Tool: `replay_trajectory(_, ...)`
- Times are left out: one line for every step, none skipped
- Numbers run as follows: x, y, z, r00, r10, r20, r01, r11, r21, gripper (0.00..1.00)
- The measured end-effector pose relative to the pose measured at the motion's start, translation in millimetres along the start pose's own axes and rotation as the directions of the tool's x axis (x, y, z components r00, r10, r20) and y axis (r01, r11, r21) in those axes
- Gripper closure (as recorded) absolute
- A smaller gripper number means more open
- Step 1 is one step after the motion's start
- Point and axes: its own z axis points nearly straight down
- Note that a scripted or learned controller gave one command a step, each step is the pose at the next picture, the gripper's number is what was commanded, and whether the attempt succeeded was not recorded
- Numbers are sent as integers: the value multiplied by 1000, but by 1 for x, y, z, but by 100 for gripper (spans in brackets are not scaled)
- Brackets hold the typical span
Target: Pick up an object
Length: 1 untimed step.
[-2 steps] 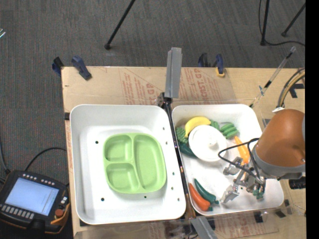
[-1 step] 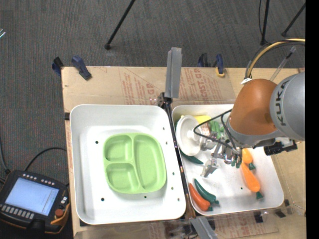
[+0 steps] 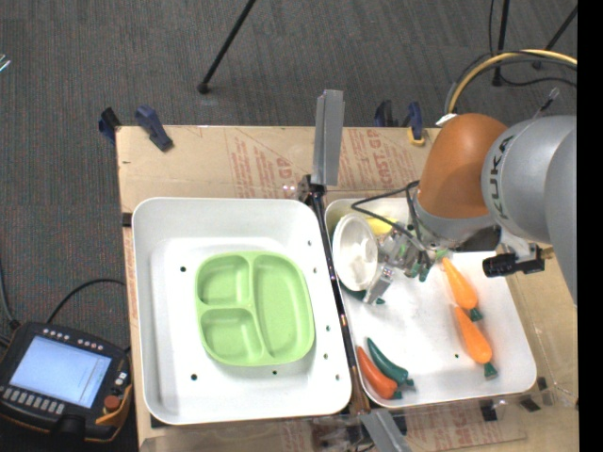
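Gripper (image 3: 382,288) low in right bin (image 3: 513,384), fingers spread, nothing between them; white bowl (image 3: 355,250) just left, touching; carrots (image 3: 464,311) lie right, long axes down-right.

Orange carrots (image 3: 461,287) in right bin (image 3: 513,342)

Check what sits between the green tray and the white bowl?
Camera view: only bin walls. The left bin's right rim and the right bin's left rim run between the tray and bowl.
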Motion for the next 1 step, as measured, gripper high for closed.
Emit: replay_trajectory(19, -28, 0, 990, -140, 25, 140, 990, -9, 0)
